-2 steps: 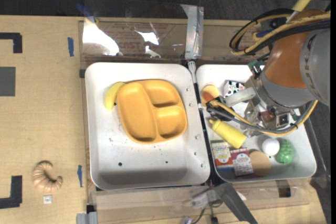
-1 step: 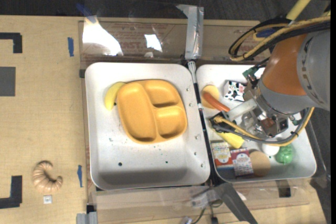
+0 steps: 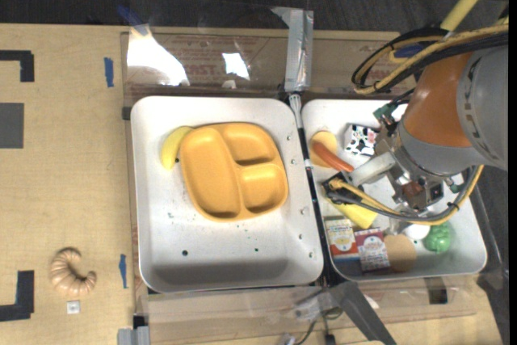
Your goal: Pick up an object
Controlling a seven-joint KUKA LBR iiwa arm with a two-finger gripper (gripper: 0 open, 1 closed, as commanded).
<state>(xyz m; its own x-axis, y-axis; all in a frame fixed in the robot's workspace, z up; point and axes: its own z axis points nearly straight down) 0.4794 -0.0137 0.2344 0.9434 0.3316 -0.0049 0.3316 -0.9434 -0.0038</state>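
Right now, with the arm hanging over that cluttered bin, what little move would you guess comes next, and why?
Probably a short descent. The arm hangs over the right bin, where toys lie crowded together: an orange carrot-like piece, a green ball. Nothing looks lifted yet, so lowering toward one seems likeliest.

Grey arm [image 3: 477, 105] with orange band reached in from bench's right edge, wrist bent down over the right side. Gripper [image 3: 408, 191] pointed down, low, partly hidden by wrist and cables.
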